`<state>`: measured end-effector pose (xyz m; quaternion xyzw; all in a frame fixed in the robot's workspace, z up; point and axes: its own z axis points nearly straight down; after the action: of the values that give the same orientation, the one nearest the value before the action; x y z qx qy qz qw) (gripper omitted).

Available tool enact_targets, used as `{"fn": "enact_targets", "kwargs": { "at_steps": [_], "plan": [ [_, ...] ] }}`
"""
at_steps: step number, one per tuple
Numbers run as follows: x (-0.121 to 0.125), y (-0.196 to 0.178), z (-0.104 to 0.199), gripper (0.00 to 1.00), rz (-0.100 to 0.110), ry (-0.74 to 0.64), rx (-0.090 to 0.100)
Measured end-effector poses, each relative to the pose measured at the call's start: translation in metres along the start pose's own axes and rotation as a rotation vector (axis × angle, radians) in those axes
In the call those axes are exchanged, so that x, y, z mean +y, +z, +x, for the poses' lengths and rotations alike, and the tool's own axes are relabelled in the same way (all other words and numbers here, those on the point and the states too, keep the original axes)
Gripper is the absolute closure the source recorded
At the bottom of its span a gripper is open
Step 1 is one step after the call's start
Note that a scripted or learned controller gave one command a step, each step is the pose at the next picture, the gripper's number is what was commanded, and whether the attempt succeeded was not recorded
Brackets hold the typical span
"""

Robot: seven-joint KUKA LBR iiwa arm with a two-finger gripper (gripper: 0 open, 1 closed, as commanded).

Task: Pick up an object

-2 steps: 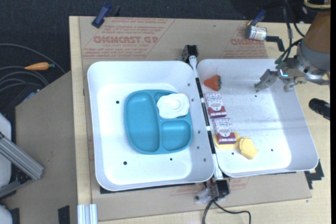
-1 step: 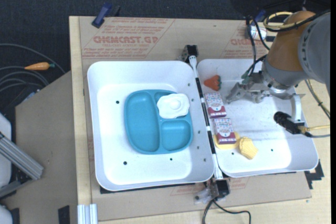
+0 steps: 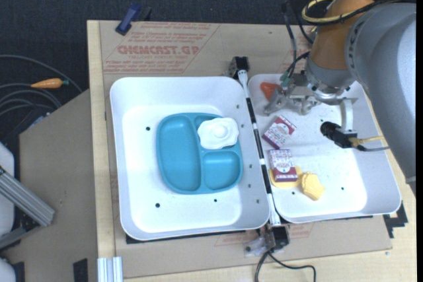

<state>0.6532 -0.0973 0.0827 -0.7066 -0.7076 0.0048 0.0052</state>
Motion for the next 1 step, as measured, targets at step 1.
{"fn": "enact_targets", "kwargs": {
  "at_steps": [1],
  "plan": [
    [0.0016,-0.0112,0.0008,1.00,-0.007,0.000,-0.001]
  ]
}}
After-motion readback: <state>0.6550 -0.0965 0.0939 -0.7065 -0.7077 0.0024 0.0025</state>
